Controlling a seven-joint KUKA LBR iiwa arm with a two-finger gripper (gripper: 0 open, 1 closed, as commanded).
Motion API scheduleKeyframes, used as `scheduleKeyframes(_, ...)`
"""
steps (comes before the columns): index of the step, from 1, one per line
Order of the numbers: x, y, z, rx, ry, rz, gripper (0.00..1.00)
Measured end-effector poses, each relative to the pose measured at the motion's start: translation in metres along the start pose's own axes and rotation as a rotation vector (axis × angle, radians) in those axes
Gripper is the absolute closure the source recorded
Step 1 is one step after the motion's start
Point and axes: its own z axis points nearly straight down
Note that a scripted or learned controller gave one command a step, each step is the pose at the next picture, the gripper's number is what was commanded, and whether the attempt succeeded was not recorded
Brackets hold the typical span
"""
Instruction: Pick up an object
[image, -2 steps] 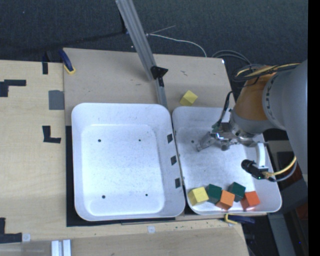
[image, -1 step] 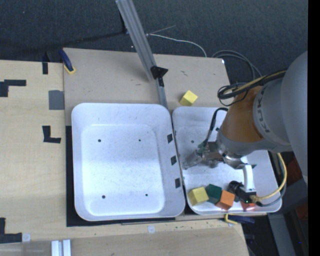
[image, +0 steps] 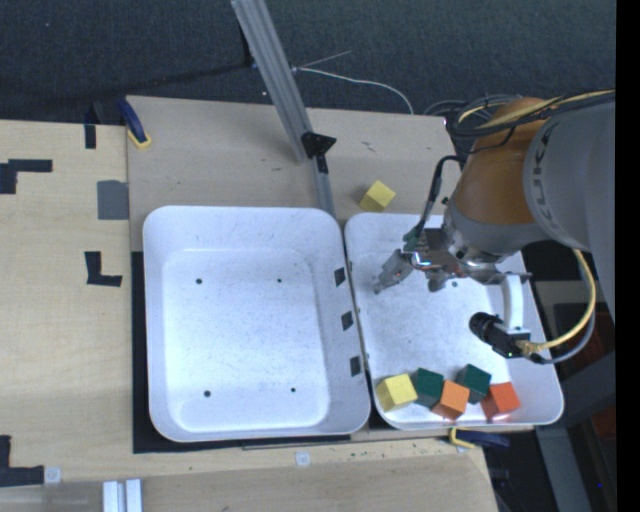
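Yellow (image: 397, 390), two green (image: 428, 382), and two orange (image: 453, 399) blocks huddled at the right white plastic bin's (image: 420, 330) six o'clock rim. Toward twelve o'clock, the two-finger metal gripper (image: 392, 277) hung spread apart, gripping nothing. Another small yellow cube (image: 378, 196) lay beyond on the bench.

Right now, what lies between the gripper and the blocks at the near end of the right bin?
In the camera view, only bare white bin floor separates the gripper from the blocks.
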Motion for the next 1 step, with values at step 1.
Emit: scheduleKeyframes(1,0.0142,-0.0552,0.0048,0.013,0.001,0.005,0.0)
